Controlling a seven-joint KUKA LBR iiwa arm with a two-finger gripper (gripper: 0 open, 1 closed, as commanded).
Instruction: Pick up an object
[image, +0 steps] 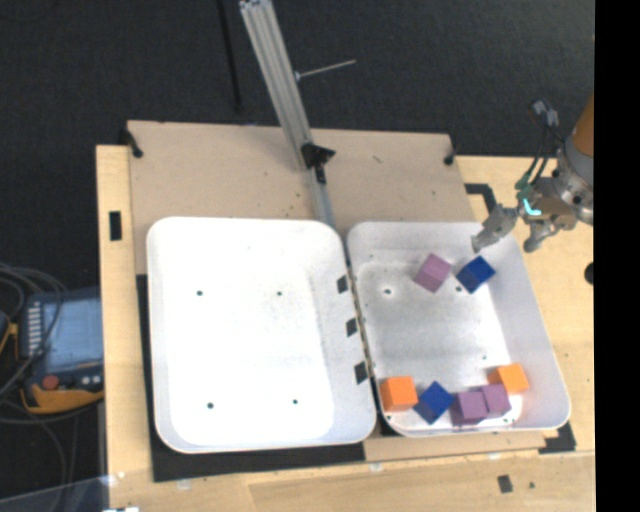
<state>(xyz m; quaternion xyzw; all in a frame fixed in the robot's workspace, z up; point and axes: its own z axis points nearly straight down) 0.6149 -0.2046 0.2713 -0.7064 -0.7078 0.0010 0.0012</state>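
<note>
The right bin (520, 300) holds several small blocks. A purple block (433, 272) and a blue block (476, 274) lie side by side near its far end. Along its near wall sit an orange block (399, 392), a blue block (434, 401), two purple blocks (480, 404) and another orange block (512, 378). My gripper (517, 233) hangs over the bin's far right corner, up and to the right of the blue block. Its fingers (492, 232) stand apart with nothing between them.
The left bin (160, 300) sits beside the right one. A slanted metal pole (285, 90) rises from the bench behind the bins. A pendant with cables (60, 350) lies off the bench at left.
</note>
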